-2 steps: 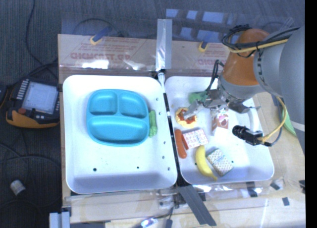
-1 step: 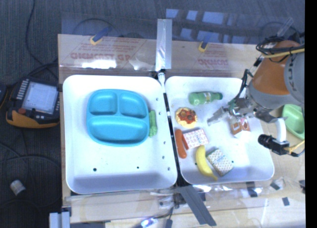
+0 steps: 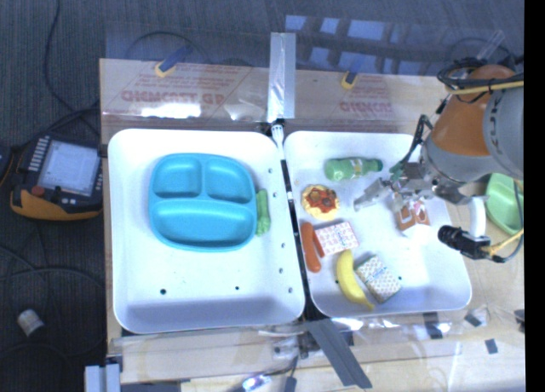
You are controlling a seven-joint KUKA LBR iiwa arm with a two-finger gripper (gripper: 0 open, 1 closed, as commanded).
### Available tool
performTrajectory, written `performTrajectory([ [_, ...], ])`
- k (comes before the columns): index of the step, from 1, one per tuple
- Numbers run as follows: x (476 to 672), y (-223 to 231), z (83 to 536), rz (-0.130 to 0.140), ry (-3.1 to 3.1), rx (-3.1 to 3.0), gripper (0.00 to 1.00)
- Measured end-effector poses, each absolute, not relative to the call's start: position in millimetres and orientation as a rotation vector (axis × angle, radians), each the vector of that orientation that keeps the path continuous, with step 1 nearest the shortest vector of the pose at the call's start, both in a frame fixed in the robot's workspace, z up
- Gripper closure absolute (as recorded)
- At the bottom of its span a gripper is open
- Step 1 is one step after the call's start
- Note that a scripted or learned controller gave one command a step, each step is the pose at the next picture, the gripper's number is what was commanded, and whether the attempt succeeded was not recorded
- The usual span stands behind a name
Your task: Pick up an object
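My gripper hangs over the right bin, in its upper right part, reaching in from the right. A small red-and-white packet sits right below the gripper; whether it is held or just lying in the bin I cannot tell. To the gripper's left lie a green bottle and a round pizza-like toy. Lower down are a red sausage, a red checkered box, a yellow banana and a pale patterned box.
The left bin holds a blue divided plate with a green piece at its right edge. A ridge divides the two bins. A light green object sits outside the right bin, at the far right.
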State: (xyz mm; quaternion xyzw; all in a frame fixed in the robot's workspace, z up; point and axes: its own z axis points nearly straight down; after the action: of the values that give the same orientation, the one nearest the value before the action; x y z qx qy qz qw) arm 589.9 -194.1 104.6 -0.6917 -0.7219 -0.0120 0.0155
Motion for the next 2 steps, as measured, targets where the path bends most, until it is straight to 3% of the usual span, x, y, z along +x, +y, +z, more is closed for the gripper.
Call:
performTrajectory([
  [1, 646.9, -138.1, 91.2, 0.002, -2.543, -1.850, 0.00],
  [2, 666.8, -195.2, 187.1, 0.003, -2.504, -1.903, 0.00],
])
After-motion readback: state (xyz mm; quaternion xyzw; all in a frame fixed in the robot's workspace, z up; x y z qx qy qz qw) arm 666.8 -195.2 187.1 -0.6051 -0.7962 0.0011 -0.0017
